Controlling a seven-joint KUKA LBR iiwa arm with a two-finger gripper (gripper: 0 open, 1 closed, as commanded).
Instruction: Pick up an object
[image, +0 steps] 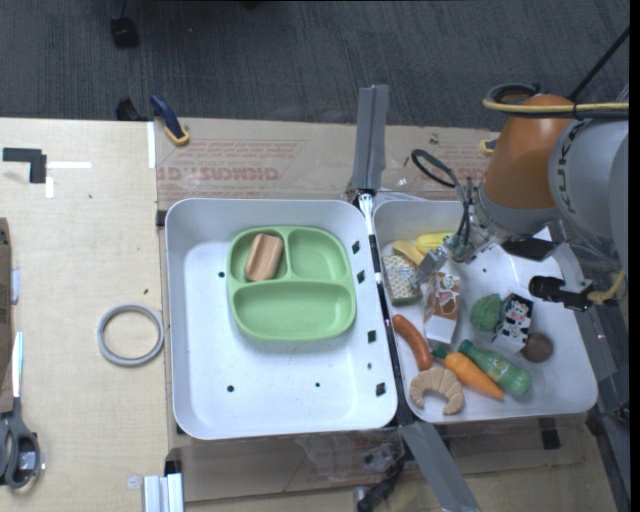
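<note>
My gripper (446, 254) hangs low over the back left of the right bin (560, 400), below the orange-banded wrist (528, 150). It is just above a yellow item (424, 243) and the top of a printed snack packet (443, 302). A speckled tan block (401, 279) lies just left of it. Nothing can be seen held in the gripper. Further forward in this bin lie a red sausage (412, 340), a croissant (438, 390), a carrot (476, 373), a green bottle (503, 369), a green lump (487, 312), a cow-patterned box (516, 321) and a brown ball (537, 347).
The left bin (270, 400) holds a green divided plate (294, 308) with a tan bread roll (263, 256) in its back left compartment. On the bench at the left lie a grey ring (130, 333) and scissors (18, 440). A grey divider bar (369, 140) stands between the bins.
</note>
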